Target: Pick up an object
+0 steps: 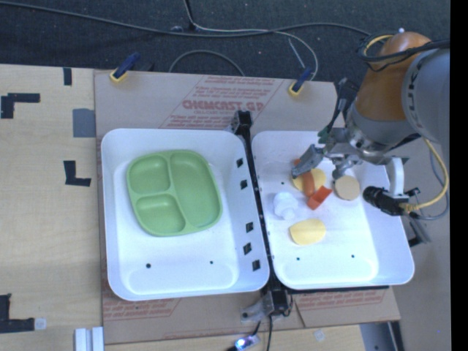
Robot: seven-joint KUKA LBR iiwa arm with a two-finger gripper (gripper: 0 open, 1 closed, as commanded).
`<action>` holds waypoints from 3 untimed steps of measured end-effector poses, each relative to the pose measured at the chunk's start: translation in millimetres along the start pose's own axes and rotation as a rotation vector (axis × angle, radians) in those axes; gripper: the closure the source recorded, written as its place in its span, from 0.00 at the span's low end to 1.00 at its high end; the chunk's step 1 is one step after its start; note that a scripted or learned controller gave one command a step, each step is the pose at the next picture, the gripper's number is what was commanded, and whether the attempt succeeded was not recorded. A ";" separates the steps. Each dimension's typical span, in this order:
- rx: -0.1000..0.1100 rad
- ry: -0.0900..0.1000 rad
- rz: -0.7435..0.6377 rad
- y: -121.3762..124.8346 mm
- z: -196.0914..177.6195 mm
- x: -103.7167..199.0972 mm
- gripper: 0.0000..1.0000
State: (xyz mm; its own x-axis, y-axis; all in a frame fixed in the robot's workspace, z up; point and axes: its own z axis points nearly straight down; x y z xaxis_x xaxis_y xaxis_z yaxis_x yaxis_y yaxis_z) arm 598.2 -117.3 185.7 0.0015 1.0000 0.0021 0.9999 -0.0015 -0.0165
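In the right bin (pixel 380 265) lie a few small things: a yellow piece (pixel 307 232) near the middle, a white piece (pixel 284 205) just left of it and higher, an orange wedge (pixel 319 196), a tan round piece (pixel 347 189) and another yellow piece (pixel 310 179) bunched under the gripper (pixel 325 167). Its jaws stand open above that bunch, apparently gripping nothing, though the view is coarse. The left bin (pixel 117 218) holds a green divided plate (pixel 174 191). Both bins sit on cardboard (pixel 212 101) on the table (pixel 44 218).
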 end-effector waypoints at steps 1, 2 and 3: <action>-0.014 -0.001 -0.003 3.0 -9.0 0.3 0.00; -0.014 -0.003 -0.003 -3.4 36.0 4.7 0.00; -0.023 -0.002 -0.004 -3.6 89.1 -1.6 0.00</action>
State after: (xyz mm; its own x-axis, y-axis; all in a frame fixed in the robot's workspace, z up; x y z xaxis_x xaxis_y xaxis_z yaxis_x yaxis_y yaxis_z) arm 593.2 -118.7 96.7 -0.0026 1.0000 0.0000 1.0000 0.0026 0.0064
